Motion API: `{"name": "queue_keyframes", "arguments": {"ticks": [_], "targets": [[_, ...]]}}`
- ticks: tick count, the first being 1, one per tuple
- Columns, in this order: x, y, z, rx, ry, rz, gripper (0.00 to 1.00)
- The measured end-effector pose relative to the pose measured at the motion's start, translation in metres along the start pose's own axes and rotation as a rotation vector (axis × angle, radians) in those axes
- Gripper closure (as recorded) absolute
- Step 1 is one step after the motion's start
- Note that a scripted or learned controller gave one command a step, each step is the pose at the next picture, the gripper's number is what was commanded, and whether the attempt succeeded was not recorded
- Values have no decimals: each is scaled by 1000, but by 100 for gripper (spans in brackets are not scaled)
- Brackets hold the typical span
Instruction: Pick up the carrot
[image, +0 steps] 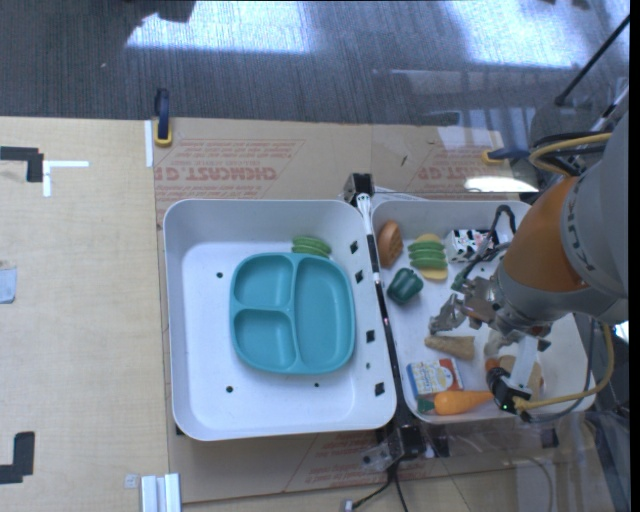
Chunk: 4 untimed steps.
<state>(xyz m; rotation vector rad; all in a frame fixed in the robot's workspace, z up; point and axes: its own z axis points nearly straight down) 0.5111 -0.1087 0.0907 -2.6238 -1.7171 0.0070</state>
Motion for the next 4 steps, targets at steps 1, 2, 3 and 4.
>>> {"name": "queue_keyframes", "arguments": {"ticks": [1,2,3,4], "targets": [[21,47,0,-3,-2,98,0],[-28,21,-1,-3,0,-132,0],[19,67,-1,-9,-3,-365,0],[8,0,0,-3,-1,-340,0]]}}
